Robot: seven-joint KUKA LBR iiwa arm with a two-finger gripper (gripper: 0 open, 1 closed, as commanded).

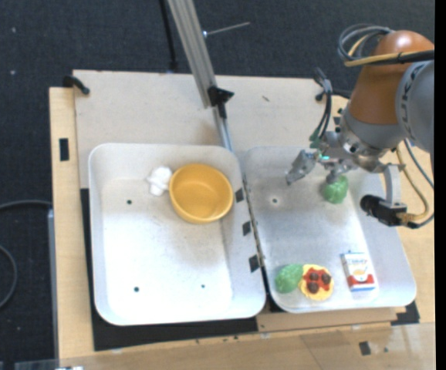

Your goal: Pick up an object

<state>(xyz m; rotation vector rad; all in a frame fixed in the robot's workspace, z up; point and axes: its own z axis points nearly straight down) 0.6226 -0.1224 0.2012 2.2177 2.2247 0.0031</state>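
Note:
My gripper (314, 176) hangs over the back of the right bin (300, 230), its fingers spread open. One finger (295, 170) points down and to the left over bare bin floor. A small green object (335, 190) lies right at the other finger's tip, not between the two fingers. Along the right bin's front edge lie a green lump (288, 277), a yellow and red toy (317, 281) and a small red, white and blue box (358, 272).
The left bin (130, 245) holds a yellow bowl (201, 193) and a small white object (160, 179) near its back. A slanted metal post (200, 60) rises behind the bins. The arm's cables (408, 199) hang at the right bin's right side.

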